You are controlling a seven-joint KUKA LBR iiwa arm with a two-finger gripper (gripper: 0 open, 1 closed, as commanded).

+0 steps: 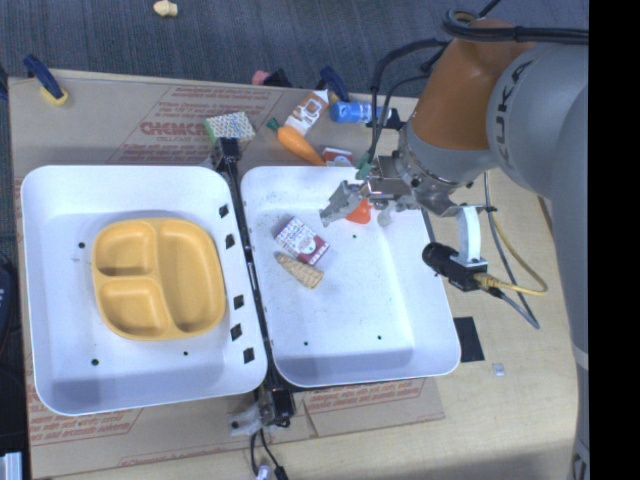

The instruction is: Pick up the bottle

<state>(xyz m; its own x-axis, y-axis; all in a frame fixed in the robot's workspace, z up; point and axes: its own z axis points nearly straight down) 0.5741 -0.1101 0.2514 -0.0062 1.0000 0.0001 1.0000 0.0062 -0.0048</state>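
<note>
White and orange-labelled, what is taken to be the bottle [308,111] is seen lying on the cardboard [160,118] beyond the far rim of the right bin [430,308], just beside a toy carrot [298,145]. The gripper [362,200] is held low over the far part of that bin, above a small orange-red object [360,213] that is largely hidden beneath it. Whether the gripper is open or closed cannot be told, and nothing is clearly shown held.

The main risk is judged to be a wrong pick: the orange-red object may be seized in place of the bottle, which lies apart from the gripper and outside the bin. If the bottle is then sought, the bin's rim or the carrot may be struck on the way. A small carton [300,240] and a cone [300,270] nearby may also be knocked.
</note>
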